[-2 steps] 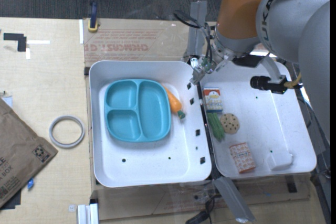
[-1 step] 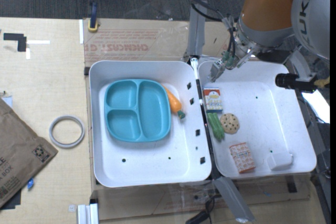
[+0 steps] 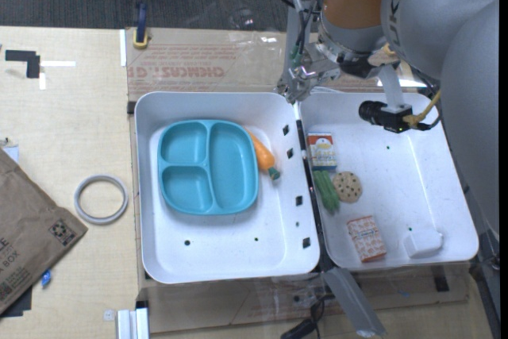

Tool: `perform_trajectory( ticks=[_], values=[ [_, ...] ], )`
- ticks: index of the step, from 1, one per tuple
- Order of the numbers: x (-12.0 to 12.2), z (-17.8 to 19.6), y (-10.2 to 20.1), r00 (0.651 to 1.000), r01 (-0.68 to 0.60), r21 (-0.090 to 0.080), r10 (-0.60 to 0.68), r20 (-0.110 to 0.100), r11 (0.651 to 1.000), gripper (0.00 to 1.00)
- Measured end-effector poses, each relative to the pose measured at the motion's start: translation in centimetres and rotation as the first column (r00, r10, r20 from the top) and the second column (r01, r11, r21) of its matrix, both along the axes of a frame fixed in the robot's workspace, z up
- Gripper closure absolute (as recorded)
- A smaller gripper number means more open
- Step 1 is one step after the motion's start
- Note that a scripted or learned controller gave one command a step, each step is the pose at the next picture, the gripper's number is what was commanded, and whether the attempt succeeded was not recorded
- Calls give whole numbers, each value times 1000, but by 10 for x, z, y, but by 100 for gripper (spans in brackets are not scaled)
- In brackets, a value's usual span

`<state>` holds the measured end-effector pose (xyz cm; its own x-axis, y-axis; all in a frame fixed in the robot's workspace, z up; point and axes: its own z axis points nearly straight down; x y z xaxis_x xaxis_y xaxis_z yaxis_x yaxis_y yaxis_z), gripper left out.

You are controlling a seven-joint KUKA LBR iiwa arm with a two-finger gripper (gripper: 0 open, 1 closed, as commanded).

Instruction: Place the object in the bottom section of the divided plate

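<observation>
The end effector (image 3: 295, 83) hangs over the top rim where the two bins meet; I can't tell how it is set, and nothing shows in it. The carrot (image 3: 264, 154) lies in the left bin (image 3: 230, 254), touching the right edge of the blue divided plate (image 3: 209, 167).
</observation>
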<state>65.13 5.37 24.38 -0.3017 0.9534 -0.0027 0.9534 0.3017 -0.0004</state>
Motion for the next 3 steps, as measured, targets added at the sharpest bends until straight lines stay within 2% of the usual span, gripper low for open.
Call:
perform_trajectory(
  ticks=[1, 2, 3],
  values=[
    [-20, -36, 49, 888, 460, -2, -460, -3, 888, 100],
    [-3, -53, -26, 847, 531, -1, -531, -2, 847, 100],
    [-65, -51, 3, 944, 330, 2, -330, -1, 944, 100]
  ],
)
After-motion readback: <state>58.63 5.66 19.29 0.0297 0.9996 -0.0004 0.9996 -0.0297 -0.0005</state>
